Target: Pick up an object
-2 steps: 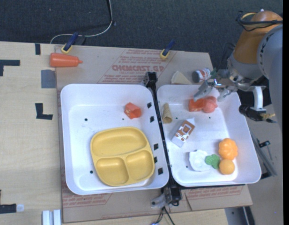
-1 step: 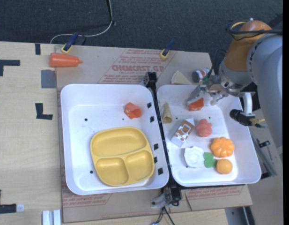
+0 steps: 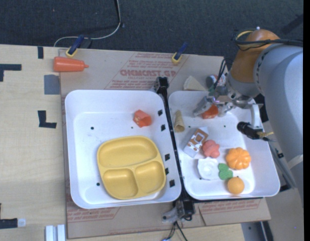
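Note:
My gripper [image 3: 213,108] hangs over the back of the right bin [image 3: 275,185], open, its fingers [image 3: 199,107] splayed. A small red-orange piece [image 3: 211,113] lies between them on the bin floor; I cannot tell if they touch it. Further forward in this bin lie a brown and white block [image 3: 195,140], a pink piece [image 3: 210,148], an orange pumpkin [image 3: 238,157], a white object [image 3: 207,168], a green piece [image 3: 224,172] and an orange ball [image 3: 235,185]. A tan cone [image 3: 179,120] leans at the bin's left wall.
The left bin [image 3: 74,134] holds a yellow divided plate [image 3: 130,165] and a small red block [image 3: 142,118]. An orange bottle-like object [image 3: 69,64] lies on the bench behind it. A black part [image 3: 249,130] of the arm reaches over the right bin.

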### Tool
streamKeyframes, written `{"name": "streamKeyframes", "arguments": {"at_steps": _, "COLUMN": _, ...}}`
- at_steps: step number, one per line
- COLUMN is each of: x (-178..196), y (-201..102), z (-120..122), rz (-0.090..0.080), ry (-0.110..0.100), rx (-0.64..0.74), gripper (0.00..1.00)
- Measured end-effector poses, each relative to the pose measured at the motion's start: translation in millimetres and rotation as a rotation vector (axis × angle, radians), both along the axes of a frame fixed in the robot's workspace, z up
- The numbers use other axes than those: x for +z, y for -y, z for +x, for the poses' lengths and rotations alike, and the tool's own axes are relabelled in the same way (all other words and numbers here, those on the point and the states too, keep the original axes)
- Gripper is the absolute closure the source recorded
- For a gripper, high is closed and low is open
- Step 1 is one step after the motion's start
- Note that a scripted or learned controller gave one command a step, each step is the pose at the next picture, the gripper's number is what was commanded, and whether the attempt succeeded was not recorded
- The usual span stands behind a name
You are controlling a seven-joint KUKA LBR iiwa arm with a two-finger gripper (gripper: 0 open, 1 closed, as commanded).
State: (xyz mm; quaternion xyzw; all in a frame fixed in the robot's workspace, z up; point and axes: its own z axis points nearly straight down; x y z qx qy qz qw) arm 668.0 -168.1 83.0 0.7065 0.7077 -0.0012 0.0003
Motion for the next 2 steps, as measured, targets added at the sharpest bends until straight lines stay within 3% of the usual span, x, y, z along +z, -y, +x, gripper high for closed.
{"name": "streamKeyframes", "arguments": {"at_steps": 1, "x": 13, "y": 0, "z": 1, "rz": -0.001, "ry": 0.004, "rx": 0.001, "gripper": 1.00}}
{"name": "streamKeyframes", "arguments": {"at_steps": 2, "x": 108, "y": -92, "z": -13, "rz": 0.005, "ry": 0.007, "rx": 0.008, "gripper": 1.00}}
